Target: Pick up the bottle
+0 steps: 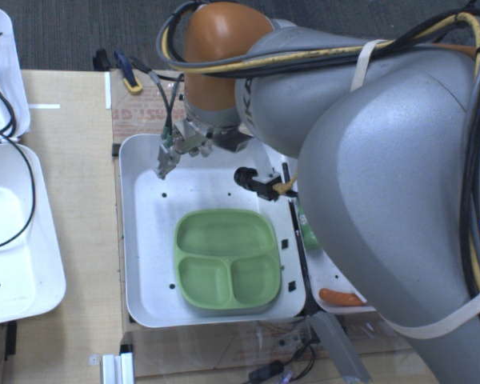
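Observation:
My gripper (163,169) hangs over the far left corner of the white bin (140,238), close to its floor. Its fingers are shut, with nothing between them. A sliver of a green thing (307,230), perhaps the bottle, shows in the neighbouring bin (336,282) just right of the divider. The grey arm hides most of it. It lies well to the right of the gripper and nearer the front.
A green three-compartment plate (226,258) lies in the front half of the bin under the gripper. An orange carrot-like piece (342,298) rests in the right bin near its front. A black fitting (254,181) juts out below the wrist. White equipment with black cables (8,214) stands at the left.

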Tool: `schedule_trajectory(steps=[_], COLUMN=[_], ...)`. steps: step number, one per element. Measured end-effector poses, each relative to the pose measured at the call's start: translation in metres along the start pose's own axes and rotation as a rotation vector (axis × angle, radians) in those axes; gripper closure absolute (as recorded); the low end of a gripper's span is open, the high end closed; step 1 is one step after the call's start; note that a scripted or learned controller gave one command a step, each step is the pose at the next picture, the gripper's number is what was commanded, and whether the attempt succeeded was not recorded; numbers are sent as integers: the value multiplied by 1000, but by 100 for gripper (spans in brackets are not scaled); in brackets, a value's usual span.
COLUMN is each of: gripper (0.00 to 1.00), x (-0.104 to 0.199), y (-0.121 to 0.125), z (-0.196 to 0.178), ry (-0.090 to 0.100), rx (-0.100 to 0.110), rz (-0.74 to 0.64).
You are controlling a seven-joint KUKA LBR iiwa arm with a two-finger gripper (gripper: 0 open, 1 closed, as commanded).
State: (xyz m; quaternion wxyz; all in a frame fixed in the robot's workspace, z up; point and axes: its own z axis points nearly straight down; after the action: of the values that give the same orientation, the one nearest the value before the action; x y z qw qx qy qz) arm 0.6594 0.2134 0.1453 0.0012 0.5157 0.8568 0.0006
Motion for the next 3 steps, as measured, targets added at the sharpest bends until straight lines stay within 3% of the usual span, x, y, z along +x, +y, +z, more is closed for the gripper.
schedule_trajectory(steps=[1, 2, 3], gripper=[0, 100, 0], x=[3, 2, 2], y=[1, 1, 1], z=[54, 44, 45], ry=[0, -3, -3], rx=[5, 4, 4], rz=[40, 40, 40])
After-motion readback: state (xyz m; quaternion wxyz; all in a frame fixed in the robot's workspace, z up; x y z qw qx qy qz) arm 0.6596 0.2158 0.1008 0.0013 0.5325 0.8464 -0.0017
